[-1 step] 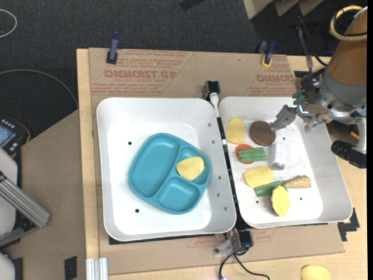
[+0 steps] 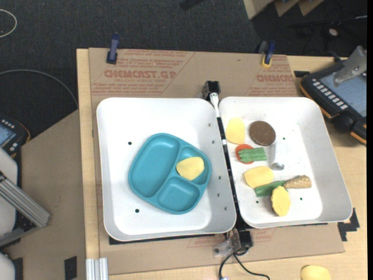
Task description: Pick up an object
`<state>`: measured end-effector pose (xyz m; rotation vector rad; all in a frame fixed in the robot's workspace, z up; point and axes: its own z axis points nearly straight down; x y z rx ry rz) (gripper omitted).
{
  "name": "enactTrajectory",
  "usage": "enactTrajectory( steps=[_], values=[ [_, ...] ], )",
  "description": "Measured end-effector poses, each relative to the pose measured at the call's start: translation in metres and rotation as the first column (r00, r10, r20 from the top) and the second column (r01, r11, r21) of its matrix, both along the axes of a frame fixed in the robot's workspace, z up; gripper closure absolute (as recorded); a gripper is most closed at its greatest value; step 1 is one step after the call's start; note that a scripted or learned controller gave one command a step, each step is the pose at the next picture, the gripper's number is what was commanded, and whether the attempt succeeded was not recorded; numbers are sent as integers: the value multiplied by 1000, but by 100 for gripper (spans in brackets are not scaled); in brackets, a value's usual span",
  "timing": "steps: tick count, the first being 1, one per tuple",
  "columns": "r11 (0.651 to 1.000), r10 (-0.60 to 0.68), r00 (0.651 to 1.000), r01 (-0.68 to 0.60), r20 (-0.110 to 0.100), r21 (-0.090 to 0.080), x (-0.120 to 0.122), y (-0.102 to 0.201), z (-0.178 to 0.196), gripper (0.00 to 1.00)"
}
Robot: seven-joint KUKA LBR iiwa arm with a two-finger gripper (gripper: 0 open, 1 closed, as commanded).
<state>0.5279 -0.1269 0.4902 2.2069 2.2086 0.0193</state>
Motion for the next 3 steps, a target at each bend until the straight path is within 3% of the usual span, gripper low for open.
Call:
enactTrajectory(
  steps=[1, 2, 3],
  values=[
    [1000, 1, 1000, -1, -15, 1, 1, 1, 1, 100],
    [1000, -2, 999, 2, -39, 8, -21, 6, -149, 100],
    [1000, 3, 1000, -3, -1, 1, 11, 33, 54, 100]
  ],
)
